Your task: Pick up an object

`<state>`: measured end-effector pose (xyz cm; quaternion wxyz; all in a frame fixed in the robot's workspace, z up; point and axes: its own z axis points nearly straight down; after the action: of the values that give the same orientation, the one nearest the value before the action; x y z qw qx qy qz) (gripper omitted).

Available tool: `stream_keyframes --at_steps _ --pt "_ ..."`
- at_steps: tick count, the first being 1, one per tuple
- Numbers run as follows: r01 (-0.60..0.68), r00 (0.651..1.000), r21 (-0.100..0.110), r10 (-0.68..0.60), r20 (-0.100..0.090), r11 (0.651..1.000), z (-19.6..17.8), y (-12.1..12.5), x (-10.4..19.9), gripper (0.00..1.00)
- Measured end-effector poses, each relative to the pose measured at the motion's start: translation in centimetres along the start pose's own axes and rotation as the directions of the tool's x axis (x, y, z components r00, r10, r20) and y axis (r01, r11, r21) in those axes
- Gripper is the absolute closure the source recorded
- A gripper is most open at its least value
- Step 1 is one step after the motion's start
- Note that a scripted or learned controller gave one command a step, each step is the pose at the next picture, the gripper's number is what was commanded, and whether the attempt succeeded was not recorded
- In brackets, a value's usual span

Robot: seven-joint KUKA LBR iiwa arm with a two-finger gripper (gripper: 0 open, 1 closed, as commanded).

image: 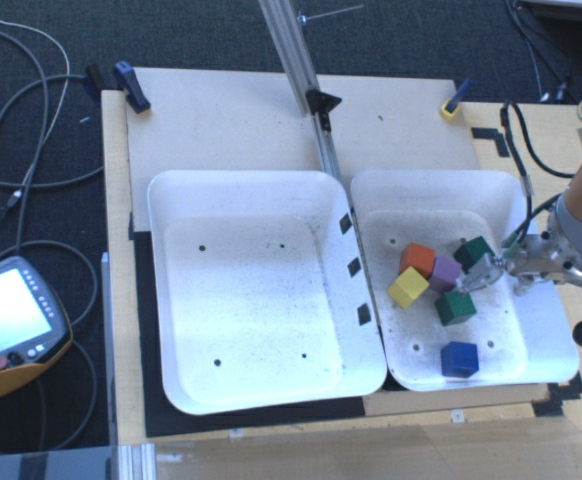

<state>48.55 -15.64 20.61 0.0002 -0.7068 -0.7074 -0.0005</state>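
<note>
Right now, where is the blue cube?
In the right bin, near its front edge: the blue cube sits alone, just below the green cube.

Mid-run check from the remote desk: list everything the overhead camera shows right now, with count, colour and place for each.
bins: 2, white, side by side on the bench; left bin, right bin
orange block: 1, orange, right bin, upper part of the cluster
yellow block: 1, yellow, right bin, just below the orange one
purple block: 1, purple, right bin, middle of the cluster
green blocks: 2, dark green, right bin; one by the gripper, one lower
blue block: 1, blue, right bin, alone near the front wall
clamps: 2, blue and yellow, bench back corners
pendant: 1, orange-grey, floor at left
gripper: 1, grey, over the right bin among the blocks
</note>
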Motion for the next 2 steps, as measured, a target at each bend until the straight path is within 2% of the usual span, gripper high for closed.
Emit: stream_keyframes --at_steps 1,2 --pt "0.001 1.000 0.008 -0.001 -0.003 1.000 11.1 3.6 1.8 0.00" --pt "0.007 1.000 -0.008 -0.007 -0.001 1.000 0.2 4.4 8.9 0.00"
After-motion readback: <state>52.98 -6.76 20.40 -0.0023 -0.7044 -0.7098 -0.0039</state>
